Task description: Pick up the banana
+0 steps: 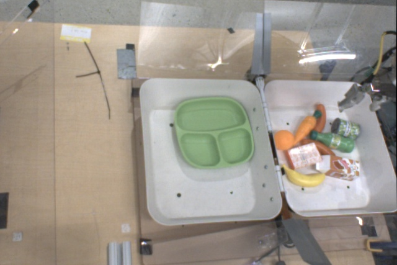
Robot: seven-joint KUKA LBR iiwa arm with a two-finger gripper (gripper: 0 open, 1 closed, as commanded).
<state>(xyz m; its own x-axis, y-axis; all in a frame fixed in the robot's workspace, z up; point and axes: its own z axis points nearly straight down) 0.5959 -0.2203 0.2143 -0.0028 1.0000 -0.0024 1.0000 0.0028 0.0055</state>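
Fig.: counter [68,133] w/ two bins; left bin [205,195] carries a green tray [214,131]. Banana [304,178] lies at right bin's [366,195] near-left corner, touching a red-white carton [305,156]. Tool [355,96] near far-right rim; I can't tell its state. I'd descend over banana's mid-curve, clear of carton. Labels unreadable.

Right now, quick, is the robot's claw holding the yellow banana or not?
Gripper: not holding the curved yellow banana, which lies in the right white bin; open or closed cannot be told.
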